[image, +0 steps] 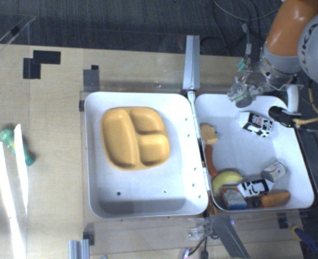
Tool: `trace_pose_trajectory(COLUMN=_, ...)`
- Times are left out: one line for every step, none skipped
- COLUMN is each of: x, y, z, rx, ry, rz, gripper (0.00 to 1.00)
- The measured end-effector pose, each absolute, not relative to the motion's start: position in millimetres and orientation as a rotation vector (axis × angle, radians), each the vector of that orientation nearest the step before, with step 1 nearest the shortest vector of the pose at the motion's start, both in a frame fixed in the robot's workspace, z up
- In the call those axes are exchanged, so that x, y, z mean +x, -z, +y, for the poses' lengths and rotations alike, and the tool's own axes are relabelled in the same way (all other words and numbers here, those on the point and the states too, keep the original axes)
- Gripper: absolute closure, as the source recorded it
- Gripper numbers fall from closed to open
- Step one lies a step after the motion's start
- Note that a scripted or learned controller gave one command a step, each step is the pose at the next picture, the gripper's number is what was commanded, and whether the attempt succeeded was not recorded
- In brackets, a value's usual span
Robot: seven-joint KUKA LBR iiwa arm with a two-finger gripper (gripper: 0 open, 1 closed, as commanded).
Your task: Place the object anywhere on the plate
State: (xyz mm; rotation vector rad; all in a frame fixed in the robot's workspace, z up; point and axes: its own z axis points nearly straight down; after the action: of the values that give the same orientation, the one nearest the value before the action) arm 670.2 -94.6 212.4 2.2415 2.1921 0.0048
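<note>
Yellow plate alone in the left bin, clutter along the right bin's near edge.

The plate [135, 137] sits toward the far side of the left bin [142, 201], bare white floor around it. In the right bin [304, 193], a black-and-white box [257, 124] lies apart near the far rim, just below the gripper [244, 93]; I can't tell how its claw stands. A yellow ball [227, 181] crowds the near corner.

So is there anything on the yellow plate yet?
Empty. The yellow plate in the left bin has three bare sections; the objects all lie in the right bin.
</note>
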Motion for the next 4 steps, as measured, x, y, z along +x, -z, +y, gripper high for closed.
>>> trace_pose_trajectory(x=670.3, y=-213, z=-95, rx=2.242, ry=-0.005, rz=2.192, gripper=0.00)
trace_pose_trajectory(x=643.2, y=-361, z=-116, rx=2.276, ry=-0.008, rz=2.155, gripper=0.00)
trace_pose_trajectory(x=613.2, y=-438, z=-192, rx=1.813, ry=-0.005, rz=2.553, gripper=0.00)
trace_pose_trajectory(x=613.3, y=-438, z=-191, rx=1.813, ry=-0.005, rz=2.553, gripper=0.00)
